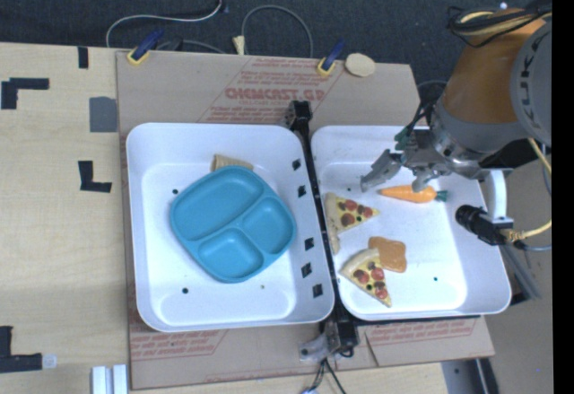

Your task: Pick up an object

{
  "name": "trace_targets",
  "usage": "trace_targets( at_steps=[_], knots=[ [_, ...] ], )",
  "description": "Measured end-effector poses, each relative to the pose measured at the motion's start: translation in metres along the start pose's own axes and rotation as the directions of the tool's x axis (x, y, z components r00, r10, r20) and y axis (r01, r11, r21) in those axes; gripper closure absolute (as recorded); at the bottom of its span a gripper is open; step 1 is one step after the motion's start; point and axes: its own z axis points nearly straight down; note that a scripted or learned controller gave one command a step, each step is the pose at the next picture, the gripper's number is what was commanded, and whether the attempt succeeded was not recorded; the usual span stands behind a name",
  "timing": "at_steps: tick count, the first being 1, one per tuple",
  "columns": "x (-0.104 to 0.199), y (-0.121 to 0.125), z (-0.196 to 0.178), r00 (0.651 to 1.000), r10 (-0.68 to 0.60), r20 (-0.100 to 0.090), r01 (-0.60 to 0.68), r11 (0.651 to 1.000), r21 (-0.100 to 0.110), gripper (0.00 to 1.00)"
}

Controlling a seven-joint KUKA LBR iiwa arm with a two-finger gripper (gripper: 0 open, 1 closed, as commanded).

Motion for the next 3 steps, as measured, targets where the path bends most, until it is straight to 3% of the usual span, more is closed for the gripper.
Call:
trace_targets(
  at_steps=[1, 2, 3],
  knots=[
    [-0.072, 0.048, 0.044, 1.000, 0.003, 0.004, -0.003, 1.000, -0.002, 0.00],
    [-0.053, -0.017, 0.138, 1.000, 0.002, 0.003, -0.002, 1.000, -0.003, 0.00],
    [-0.050, -0.071, 0.132, 1.000, 0.002, 0.004, -0.002, 1.000, -0.011, 0.00]
  ],
)
